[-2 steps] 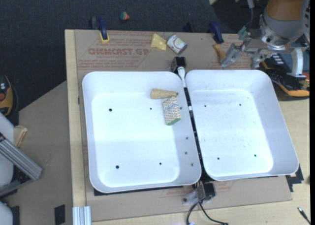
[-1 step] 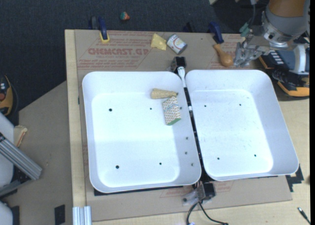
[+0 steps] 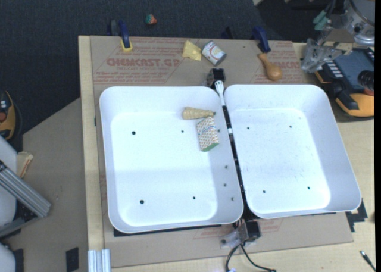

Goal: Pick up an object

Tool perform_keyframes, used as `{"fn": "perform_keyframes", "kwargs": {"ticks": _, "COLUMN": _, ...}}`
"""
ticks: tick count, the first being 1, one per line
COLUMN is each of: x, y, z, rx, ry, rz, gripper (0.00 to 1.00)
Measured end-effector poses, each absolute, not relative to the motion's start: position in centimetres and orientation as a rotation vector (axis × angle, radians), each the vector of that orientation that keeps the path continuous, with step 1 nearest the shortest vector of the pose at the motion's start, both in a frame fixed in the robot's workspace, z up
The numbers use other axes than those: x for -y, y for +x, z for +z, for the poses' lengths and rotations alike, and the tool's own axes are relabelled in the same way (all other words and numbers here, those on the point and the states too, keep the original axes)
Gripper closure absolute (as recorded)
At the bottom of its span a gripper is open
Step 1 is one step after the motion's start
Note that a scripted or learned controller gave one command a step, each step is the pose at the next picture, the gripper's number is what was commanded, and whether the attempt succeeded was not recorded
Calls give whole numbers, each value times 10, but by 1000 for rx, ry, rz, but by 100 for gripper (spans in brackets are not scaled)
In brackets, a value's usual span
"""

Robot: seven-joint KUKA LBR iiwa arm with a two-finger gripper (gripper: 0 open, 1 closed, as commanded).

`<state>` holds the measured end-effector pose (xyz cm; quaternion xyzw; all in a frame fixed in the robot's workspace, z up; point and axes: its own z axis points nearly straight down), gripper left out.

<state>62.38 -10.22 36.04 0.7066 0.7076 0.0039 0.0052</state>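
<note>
- Up at the far right corner of the bench, off both bins, sits the pincer (image 3: 318, 56); grey metal, nothing between its fingers. Open or closed: cannot tell.
- Just left of the pincer, a small brown pear-shaped piece (image 3: 271, 67) on the board.
- Below the pincer, the right bin (image 3: 333, 146).
- Well left and below, in the left bin (image 3: 119, 146): a tan cone-shaped object (image 3: 197, 113), with a patterned packet (image 3: 207, 133) just beside it.
- Farther left on the board: a yellow wedge (image 3: 191, 51) and a small white box (image 3: 214, 53).

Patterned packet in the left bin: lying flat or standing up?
Lying flat. The patterned packet shows its broad face on the left bin floor, below the tan cone.
</note>
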Motion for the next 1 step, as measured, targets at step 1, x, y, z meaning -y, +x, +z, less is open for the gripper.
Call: {"fn": "perform_keyframes", "kwargs": {"ticks": 1, "x": 81, "y": 573, "z": 292, "rx": -2226, "ry": 2228, "rz": -7, "gripper": 100}}
